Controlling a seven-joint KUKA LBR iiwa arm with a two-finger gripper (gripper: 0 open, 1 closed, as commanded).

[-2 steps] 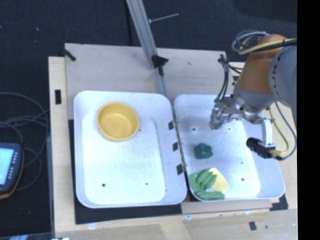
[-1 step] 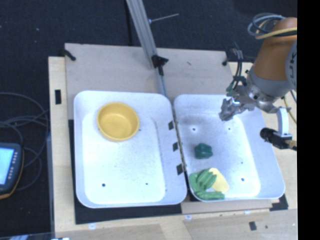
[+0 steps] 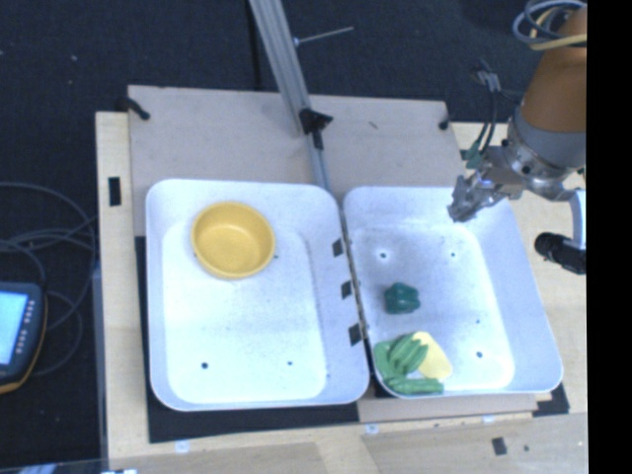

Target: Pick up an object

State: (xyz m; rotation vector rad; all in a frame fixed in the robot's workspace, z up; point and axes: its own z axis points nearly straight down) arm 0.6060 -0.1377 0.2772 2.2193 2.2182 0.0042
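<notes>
A dark green lump-shaped object lies in the middle of the right bin. Near that bin's front left corner lie a yellow object and a bright green leafy object pressed together. A yellow bowl sits upright in the back of the left bin. My gripper hangs over the right bin's back right part, well away from the objects, with nothing seen between its fingers.
A slanted metal pole rises from behind the seam between the bins. The arm's orange band and grey wrist reach in at the upper right. A handheld screen device lies left of the bench.
</notes>
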